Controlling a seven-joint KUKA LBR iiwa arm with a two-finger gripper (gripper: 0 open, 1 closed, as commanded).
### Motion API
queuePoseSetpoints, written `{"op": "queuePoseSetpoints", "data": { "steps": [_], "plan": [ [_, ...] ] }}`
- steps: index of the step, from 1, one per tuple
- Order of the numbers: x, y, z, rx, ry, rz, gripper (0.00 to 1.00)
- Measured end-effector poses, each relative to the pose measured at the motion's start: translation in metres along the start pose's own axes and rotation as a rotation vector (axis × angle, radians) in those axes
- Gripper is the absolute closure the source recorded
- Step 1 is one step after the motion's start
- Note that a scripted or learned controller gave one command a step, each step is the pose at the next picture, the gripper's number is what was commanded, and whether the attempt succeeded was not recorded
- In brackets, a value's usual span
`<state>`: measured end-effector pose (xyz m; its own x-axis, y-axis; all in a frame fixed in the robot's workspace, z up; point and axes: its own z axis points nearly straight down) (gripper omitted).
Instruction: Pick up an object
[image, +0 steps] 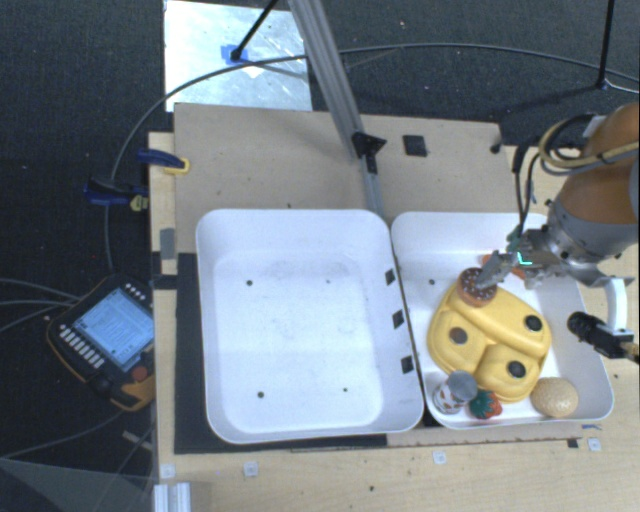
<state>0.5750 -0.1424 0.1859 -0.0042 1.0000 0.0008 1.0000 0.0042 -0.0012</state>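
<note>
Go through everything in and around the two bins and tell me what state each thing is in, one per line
Gripper: low in the right bin, at the yellow toy's top edge; grip unclear.
Yellow toy: lying in the right bin, not lifted.
Tan ball: resting in the bin's near right corner.
Small grey-topped piece: resting at the near wall, against the yellow toy.
Small green and red piece: resting beside it.
Handheld screen: lit, left of the bench.

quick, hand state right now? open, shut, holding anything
hand: cannot be told; it sits over the top end of the yellow toy in the right bin.
</note>
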Motion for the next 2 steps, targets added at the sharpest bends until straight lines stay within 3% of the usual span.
{"op": "queuePoseSetpoints", "data": {
  "steps": [1,2],
  "plan": [
    [0.0,0.001,-0.001,-0.003,0.0,0.0,0.0],
    [0.008,-0.004,0.047,0.001,-0.001,0.001,0.0]
  ]
}}
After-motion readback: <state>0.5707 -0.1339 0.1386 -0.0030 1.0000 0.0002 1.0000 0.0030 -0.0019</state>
